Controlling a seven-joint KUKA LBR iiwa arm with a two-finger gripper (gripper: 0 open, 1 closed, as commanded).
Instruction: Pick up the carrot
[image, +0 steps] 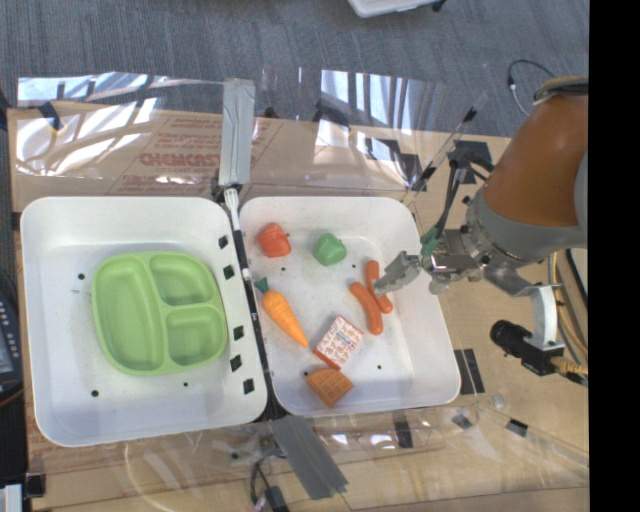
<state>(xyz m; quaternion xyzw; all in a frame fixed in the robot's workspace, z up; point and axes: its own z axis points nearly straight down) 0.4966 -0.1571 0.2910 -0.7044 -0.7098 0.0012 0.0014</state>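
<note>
Camera view: the carrot (284, 315) lies slantwise in the right bin (432, 345), near its left wall, leafy end up-left. Around the carrot: a tomato (274, 240) above, a green pepper (328, 249) up-right, a small printed box (340, 343) just to its right, a waffle-like square (329, 386) below-right. Two sausages (371, 295) lie farther right of the carrot, beside the gripper (398, 273) (whether its jaws are apart or together cannot be told). Bare bin floor lies below the carrot. Left of it, the other bin holds a green divided plate (160, 312).
</note>
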